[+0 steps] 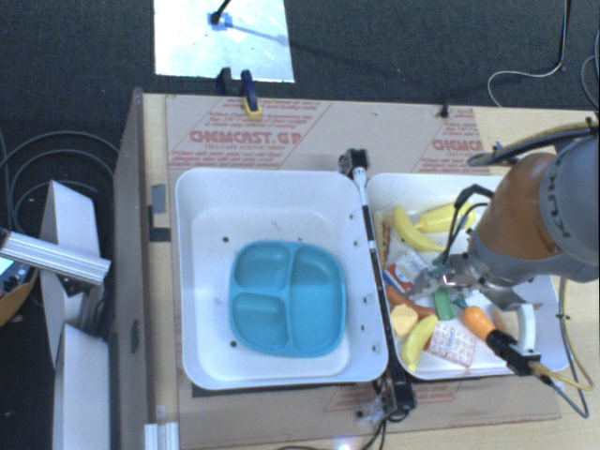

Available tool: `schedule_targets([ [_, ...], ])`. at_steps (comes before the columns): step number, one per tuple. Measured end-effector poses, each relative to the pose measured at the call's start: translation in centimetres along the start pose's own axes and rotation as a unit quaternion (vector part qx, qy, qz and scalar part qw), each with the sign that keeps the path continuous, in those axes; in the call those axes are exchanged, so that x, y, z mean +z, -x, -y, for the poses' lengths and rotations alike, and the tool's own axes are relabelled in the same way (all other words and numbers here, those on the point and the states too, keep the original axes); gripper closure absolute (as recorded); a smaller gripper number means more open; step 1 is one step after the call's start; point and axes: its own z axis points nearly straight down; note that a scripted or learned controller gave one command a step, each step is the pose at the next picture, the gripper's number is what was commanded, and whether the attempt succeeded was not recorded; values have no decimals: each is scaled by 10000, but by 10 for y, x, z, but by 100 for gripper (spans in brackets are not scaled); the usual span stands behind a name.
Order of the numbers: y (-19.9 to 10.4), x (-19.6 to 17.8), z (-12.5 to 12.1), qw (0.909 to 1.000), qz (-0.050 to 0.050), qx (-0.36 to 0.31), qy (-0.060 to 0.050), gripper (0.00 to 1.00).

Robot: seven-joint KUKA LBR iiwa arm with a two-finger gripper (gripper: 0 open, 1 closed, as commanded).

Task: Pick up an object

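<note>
Sitting near the front of the right bin (pixel 553 340), a white packet (pixel 452 343) and an orange carrot-like piece (pixel 478 321) can be seen. Just behind, the gripper (pixel 441 282) is lowered over the clutter, finger state can't be told, with yellow bananas (pixel 419 225) farther back. A blue tray (pixel 286 298) is parked in the left bin (pixel 202 204).

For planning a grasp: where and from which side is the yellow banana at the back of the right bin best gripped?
Probably at the middle of the banana, coming straight down from above with the gripper closing across its narrow width. It lies flat and slightly curved, and its upper part looks free, while its lower end meets other items.
</note>
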Motion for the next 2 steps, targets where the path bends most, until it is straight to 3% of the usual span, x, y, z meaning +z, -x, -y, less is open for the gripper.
schedule_targets([
  [1,3,0,-3,10000,4,7,16,0],
  [2,-13,0,-10,10000,3,-17,20,0],
])
